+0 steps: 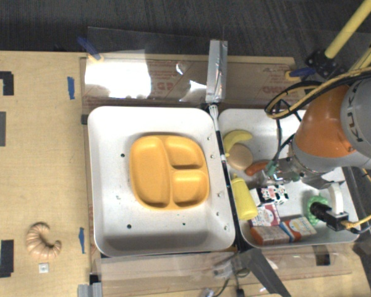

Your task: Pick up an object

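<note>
We see two white bins on the worktop [31, 166]. The left bin [105, 166] holds a yellow divided plate [169, 171], roughly centred, nothing on it. The right bin [260, 117] is cluttered: a banana [236, 138] at the top left, a tan round thing [239, 157] just below and touching it, an orange piece [257, 167] beside that, a yellow bottle [243, 197] lying along the left wall, a white patterned box [273, 194], a carton [267, 216], a red-blue box [290, 229] at the bottom, a green item [318, 204] to the right. The arm [334, 129] comes in from the right over this bin. The end effector [278, 171] sits low above the clutter, near the orange piece and the patterned box. We cannot tell whether it is released or clenched, and nothing shows gripped in it. A curled tan toy [43, 240] lies on the worktop, well apart from the bins, at the bottom left.
</note>
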Tool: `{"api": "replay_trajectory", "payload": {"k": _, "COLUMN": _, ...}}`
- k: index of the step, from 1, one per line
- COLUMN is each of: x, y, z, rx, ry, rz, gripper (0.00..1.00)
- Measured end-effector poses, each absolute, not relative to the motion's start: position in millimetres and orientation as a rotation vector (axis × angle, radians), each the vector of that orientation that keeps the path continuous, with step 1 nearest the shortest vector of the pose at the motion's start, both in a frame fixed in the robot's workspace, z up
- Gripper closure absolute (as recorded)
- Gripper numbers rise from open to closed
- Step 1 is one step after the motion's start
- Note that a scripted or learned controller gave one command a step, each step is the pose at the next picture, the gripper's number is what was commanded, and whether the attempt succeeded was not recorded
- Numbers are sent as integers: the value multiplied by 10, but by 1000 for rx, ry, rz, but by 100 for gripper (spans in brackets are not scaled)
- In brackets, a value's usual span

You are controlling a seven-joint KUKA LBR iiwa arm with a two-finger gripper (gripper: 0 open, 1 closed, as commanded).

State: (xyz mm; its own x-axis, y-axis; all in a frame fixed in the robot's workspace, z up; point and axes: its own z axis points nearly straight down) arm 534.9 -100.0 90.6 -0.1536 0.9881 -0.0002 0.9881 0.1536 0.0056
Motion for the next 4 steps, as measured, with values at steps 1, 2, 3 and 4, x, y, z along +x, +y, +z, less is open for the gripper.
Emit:
{"api": "replay_trajectory", "payload": {"k": 1, "x": 5660, "y": -1017, "z": 892, "rx": 1724, "ry": 2617, "rz": 5, "gripper": 100}}
{"api": "replay_trajectory", "payload": {"k": 2, "x": 5544, "y": -1006, "z": 917, "rx": 1324, "ry": 2849, "rz": 2, "gripper": 100}}
{"api": "replay_trajectory", "payload": {"k": 3, "x": 5761, "y": -986, "z": 891, "rx": 1550, "ry": 2726, "rz": 5, "gripper": 100}}
{"api": "replay_trajectory", "payload": {"k": 4, "x": 5764, "y": -985, "z": 882, "rx": 1550, "ry": 2724, "rz": 7, "gripper": 0}}
